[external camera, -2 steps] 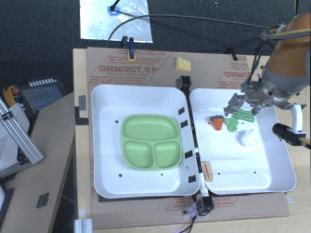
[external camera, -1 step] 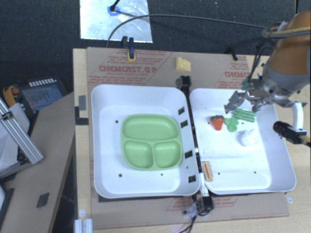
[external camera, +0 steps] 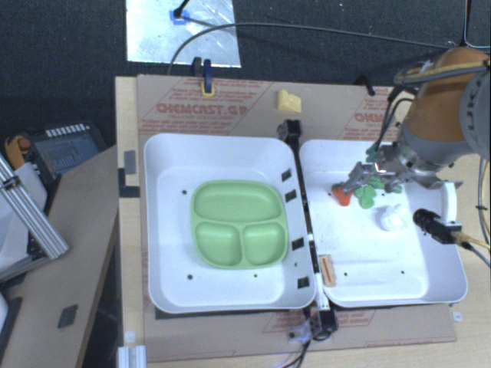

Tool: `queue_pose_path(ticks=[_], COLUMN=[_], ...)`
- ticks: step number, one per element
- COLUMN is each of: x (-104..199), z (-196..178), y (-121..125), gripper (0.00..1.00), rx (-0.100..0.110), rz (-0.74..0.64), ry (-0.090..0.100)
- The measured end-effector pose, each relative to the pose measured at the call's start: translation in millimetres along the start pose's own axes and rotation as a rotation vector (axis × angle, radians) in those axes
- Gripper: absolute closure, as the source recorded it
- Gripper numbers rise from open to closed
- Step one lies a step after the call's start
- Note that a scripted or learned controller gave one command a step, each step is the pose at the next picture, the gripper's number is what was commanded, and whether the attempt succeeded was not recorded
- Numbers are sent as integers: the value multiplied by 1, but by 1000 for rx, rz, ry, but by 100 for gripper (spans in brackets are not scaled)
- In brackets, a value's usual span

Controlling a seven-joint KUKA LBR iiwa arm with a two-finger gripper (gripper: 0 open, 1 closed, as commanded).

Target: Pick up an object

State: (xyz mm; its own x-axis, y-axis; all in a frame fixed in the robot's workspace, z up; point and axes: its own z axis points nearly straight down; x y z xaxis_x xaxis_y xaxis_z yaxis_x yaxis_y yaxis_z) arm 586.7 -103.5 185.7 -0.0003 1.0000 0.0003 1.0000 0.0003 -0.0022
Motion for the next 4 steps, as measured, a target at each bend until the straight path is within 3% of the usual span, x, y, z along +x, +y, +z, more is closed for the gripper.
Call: queue_pose_path(ticks=[2, 3, 4], x=[-1, -2, 0], z=[103, 91, 34], y=[-4, -3, 8], gripper=[0, 100, 100], rx=[0, -4, -8], rz=[0, 0, -3], ry=[0, -1, -1])
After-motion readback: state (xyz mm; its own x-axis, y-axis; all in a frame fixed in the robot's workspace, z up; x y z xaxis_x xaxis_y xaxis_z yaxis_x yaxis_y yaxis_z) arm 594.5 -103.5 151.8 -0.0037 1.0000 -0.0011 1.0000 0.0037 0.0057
